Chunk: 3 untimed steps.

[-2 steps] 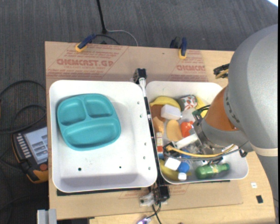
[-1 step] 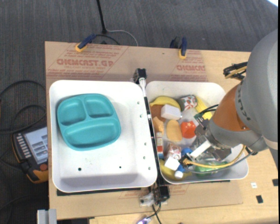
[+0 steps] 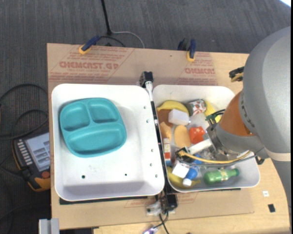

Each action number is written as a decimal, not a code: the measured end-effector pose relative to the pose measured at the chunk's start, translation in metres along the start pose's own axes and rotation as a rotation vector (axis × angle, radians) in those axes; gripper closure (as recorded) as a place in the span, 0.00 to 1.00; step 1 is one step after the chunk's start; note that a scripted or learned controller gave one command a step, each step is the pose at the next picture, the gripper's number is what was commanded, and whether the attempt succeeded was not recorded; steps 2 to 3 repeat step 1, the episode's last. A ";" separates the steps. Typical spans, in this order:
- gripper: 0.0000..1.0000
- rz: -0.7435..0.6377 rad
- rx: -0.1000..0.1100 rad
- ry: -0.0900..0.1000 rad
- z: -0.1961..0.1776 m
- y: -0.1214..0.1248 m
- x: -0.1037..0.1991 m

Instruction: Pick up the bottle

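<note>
bottle [image 3: 220, 175]: green, lying on its side at the right bin's [image 3: 249, 179] near edge
handling: probably light, stiff plastic, smooth, apt to roll
hold: across the body's middle
arm [image 3: 239, 126]: low over the clutter
jaws: hidden, cannot tell

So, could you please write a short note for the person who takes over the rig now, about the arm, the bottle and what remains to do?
Gripper: low over the right bin, among the clutter; the wrist hides whether it grips anything.
Bottle: the green bottle lies on its side near the front edge of the right bin, just in front of the gripper. It looks not yet lifted.
Other things: a banana, a small can and more small items crowd the right bin. The teal divided plate lies in the left bin.
Done: arm is down in the right bin.
Left: grasp the bottle and lift it.
</note>
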State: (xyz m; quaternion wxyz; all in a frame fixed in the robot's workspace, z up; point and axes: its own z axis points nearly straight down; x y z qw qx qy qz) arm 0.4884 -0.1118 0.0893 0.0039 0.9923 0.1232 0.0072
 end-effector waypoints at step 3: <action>0.00 -0.161 0.033 -0.002 0.001 0.068 -0.017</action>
